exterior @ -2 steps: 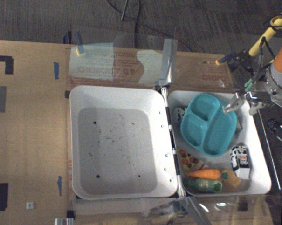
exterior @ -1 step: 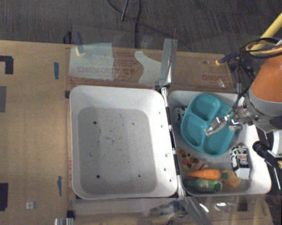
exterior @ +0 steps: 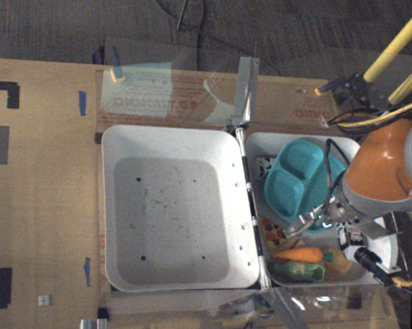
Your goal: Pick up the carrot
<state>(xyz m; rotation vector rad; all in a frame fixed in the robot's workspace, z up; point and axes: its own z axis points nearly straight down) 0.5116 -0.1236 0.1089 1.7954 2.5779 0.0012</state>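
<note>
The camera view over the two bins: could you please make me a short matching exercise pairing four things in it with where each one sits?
Things:
1. carrot
2. teal divided dish
3. green item
4. orange band on the arm

Places:
A. upper part of the right bin, tilted against its back wall
B. right edge of the view, above the right bin
C. near the front of the right bin, lying crosswise
D. at the right bin's front wall, just in front of the carrot

Pairs: 1-C, 2-A, 3-D, 4-B
</note>
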